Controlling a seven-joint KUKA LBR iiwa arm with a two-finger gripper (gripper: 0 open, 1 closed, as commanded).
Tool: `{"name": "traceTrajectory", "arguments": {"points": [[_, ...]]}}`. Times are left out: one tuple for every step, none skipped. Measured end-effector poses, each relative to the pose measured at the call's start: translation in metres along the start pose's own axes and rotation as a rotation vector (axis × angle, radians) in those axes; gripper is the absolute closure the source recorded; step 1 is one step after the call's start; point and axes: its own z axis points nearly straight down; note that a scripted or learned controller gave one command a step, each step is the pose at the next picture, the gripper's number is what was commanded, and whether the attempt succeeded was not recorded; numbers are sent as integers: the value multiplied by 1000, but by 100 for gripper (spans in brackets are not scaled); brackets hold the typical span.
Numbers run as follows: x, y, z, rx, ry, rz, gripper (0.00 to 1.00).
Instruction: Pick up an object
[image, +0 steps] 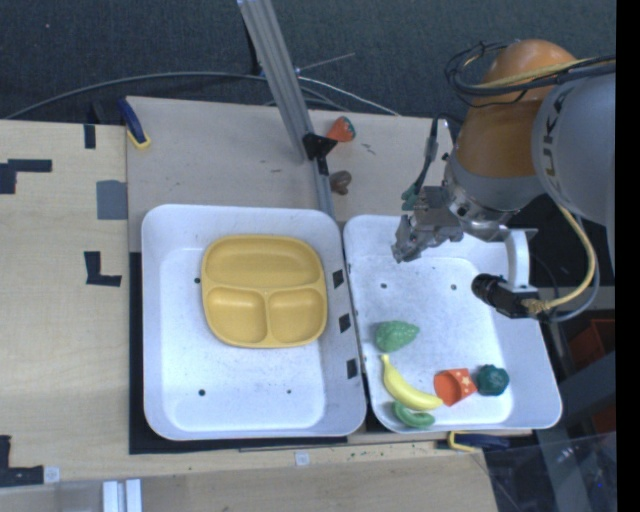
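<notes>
We cannot tell the gripper (408, 250) opening; from the right bin's (530, 345) far edge, we should descend squarely over 1 toy, the green one (396, 335).

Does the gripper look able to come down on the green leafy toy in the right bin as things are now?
Probably yes. The gripper is over the far end of the right bin, and the green leafy toy lies in the open nearer the camera, apart from the banana, with bare floor between.
</notes>
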Motion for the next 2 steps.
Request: {"name": "traceTrajectory", "arguments": {"points": [[47, -10, 3, 2, 0, 1, 100], [97, -8, 22, 4, -1, 1, 100]]}}
